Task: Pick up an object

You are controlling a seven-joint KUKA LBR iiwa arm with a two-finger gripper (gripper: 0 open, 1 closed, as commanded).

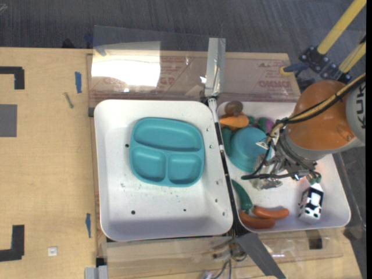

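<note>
Pale wooden counter [46, 167] carries the right bin [337, 185]. Just beside the teal bowl [247, 144] the gripper [270, 178] hangs low; how open, I cannot tell. Descend squarely over the red sausage [270, 213], nearer the camera than that bowl.

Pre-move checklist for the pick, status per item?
1. Gripper above right bin: ok.
2. Something already in the grasp: cannot tell.
3. Toy cow standing apart from other things, an easy target: ok.
4. Toy sausage away from the bin's front wall: not ok, it lies against it.
5. Clearance to teal bowl: not ok, it sits right beside the gripper.
6. Left bin has bare floor around the teal divided plate: ok.
</note>
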